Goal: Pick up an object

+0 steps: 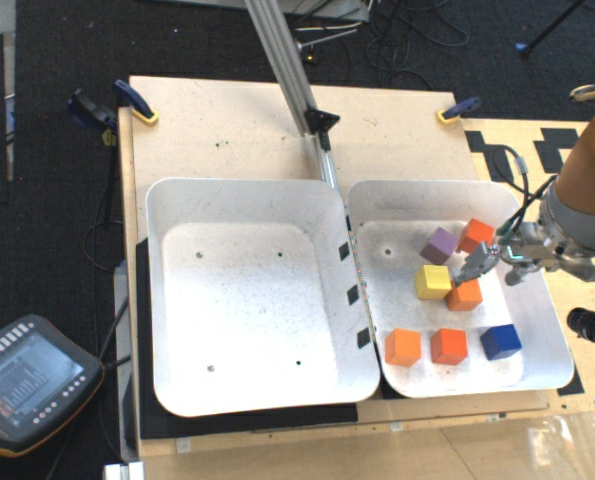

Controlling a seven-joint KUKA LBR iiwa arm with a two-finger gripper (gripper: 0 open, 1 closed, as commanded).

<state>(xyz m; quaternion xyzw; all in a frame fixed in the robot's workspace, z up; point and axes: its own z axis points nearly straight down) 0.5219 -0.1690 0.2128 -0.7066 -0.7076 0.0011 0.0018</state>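
Blue cube (500, 341) hugs the right bin's (552, 373) front rim; claw (480, 265) state unclear.

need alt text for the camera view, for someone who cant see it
Seen from above, a grey robot arm reaches in from the right, its gripper low over a cluster of small blocks in the right white bin: purple, yellow, blue and four orange. The left white bin sits beside it on a tan bench.
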